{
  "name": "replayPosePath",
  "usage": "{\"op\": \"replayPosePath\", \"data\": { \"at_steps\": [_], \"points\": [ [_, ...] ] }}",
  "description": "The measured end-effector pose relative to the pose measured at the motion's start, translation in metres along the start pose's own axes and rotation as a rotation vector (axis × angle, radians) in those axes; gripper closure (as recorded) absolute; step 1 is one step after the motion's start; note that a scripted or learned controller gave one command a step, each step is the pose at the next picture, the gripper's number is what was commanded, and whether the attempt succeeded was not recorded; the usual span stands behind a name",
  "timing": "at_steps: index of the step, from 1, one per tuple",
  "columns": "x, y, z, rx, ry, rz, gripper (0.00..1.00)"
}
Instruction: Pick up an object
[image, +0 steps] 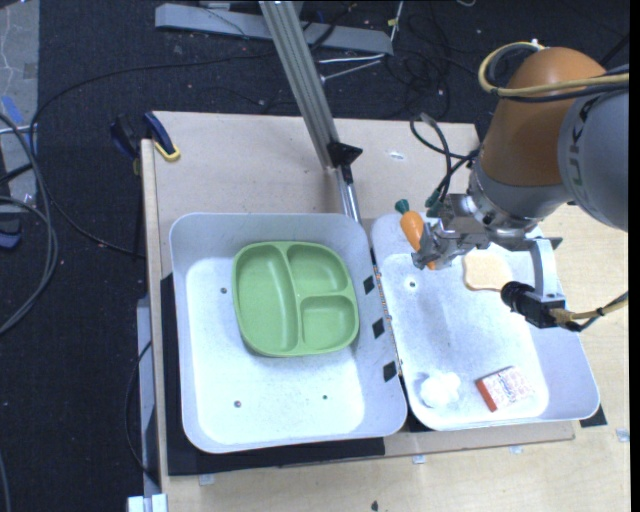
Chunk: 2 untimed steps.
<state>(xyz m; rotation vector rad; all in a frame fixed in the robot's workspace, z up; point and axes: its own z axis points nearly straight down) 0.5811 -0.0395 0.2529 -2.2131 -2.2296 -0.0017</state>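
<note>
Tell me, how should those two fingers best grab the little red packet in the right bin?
Probably from straight above, closing across the red packet's shorter width. It lies flat near the right bin's front corner, with bare floor on both long sides; the white lump sits apart to its left.

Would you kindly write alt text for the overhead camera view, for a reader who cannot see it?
A grey robot arm reaches from the right, its tool at a carrot in the far corner of the right bin, which also holds a tan slice, a white lump and a red packet. The left bin holds a green divided tray.
</note>
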Motion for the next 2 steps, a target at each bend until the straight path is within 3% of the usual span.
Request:
{"op": "replayPosePath", "data": {
  "at_steps": [2],
  "points": [
    [0.104, 0.031, -0.001, -0.002, -0.001, 0.000, 1.00]
  ]
}}
